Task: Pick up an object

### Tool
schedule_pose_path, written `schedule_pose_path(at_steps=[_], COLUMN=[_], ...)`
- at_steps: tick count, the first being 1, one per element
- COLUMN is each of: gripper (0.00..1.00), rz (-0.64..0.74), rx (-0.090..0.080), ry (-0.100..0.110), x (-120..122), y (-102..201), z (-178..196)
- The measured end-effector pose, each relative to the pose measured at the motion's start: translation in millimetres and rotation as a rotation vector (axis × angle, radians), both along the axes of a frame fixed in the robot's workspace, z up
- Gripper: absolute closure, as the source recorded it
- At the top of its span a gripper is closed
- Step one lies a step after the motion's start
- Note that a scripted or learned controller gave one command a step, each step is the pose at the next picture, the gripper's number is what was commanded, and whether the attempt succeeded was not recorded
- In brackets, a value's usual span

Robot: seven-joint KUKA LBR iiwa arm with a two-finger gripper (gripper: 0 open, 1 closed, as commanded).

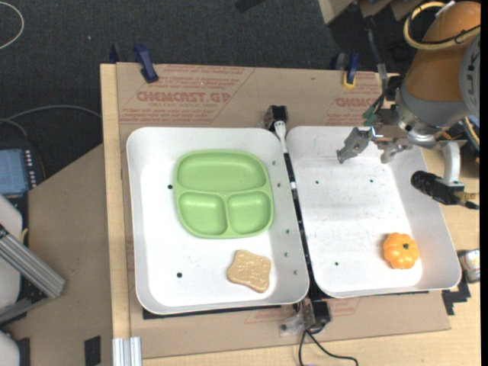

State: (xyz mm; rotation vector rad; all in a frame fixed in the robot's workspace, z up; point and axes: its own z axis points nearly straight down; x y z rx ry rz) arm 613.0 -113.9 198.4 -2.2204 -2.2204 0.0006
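Reaching for the pumpkin (400, 251), you find it toward the near edge from the hand (371, 149), spread wide, holding nothing

Arm (442, 75): grey rounded housing with orange band above wrist. Yellow cable looped above the band. Hand (374, 148): grey metal, two slim fingers splayed below the wrist.

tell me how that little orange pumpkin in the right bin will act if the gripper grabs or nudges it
The pumpkin looks rounded, so a nudge may roll it on the right bin. Its ribbed, glossy skin may slip between the fingers. Probably light and stiff.
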Motion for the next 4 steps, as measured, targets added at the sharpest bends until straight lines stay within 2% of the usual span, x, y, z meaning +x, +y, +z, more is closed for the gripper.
schedule_pose_path(at_steps=[1, 2, 3, 4], gripper=[1.0, 1.0, 1.0, 1.0], rz=[0.001, 0.006, 0.006, 0.001], rx=[-0.001, 0.003, 0.003, 0.0], ry=[-0.003, 0.005, -0.002, -0.016], x=[1, -35, -110, -133], y=[0, 82, 126, 111], z=[11, -4, 68, 175])
